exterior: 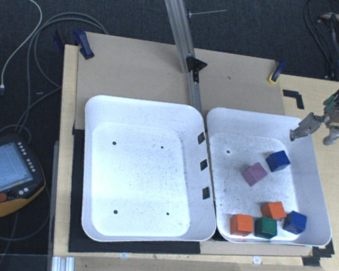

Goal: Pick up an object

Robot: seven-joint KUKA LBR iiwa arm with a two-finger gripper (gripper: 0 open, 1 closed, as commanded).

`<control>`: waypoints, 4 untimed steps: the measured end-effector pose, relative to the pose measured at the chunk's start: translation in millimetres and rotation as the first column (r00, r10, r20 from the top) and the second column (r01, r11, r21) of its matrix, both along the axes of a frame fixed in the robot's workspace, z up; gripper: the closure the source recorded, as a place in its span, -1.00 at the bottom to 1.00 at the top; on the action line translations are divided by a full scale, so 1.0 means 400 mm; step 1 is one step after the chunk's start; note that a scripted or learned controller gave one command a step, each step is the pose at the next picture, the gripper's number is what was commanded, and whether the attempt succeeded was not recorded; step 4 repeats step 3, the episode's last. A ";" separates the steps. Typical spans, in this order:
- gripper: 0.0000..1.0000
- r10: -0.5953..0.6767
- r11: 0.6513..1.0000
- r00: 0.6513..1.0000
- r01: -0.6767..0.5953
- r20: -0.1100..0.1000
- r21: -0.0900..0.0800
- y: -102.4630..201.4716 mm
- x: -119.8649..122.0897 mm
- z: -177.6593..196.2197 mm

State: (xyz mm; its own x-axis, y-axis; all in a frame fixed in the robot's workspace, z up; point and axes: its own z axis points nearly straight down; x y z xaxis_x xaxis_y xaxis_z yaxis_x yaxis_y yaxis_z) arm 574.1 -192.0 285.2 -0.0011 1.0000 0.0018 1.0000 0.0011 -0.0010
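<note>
Several small cubes lie in the right bin [237,133]. A blue cube [277,161] and a purple cube [253,174] sit near its middle. Along its near edge are an orange cube [241,224], a green cube [265,227], a second orange cube [273,209] and a second blue cube [295,221]. My gripper [315,133] hangs over the bin's far right rim, up and to the right of the upper blue cube. It is open, with nothing between its fingers [298,130].
The left bin [135,176] stands beside the right one. A slanted metal pole [181,34] rises behind the gap between the bins. Clamps [83,43] hold the board's far corners. A teach pendant [3,174] and cables lie off the bench to the left.
</note>
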 end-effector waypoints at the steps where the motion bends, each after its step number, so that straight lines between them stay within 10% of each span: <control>1: -1.00 0.001 1.000 1.000 -0.001 -0.008 0.003 0.074 0.001 -0.286; 2: -1.00 0.003 1.000 1.000 -0.003 -0.009 0.003 0.203 -0.030 -0.476; 3: 1.00 0.000 1.000 1.000 0.000 0.003 0.000 0.196 -0.023 -0.437; 4: 1.00 0.000 1.000 1.000 0.000 0.003 0.000 0.196 -0.023 -0.437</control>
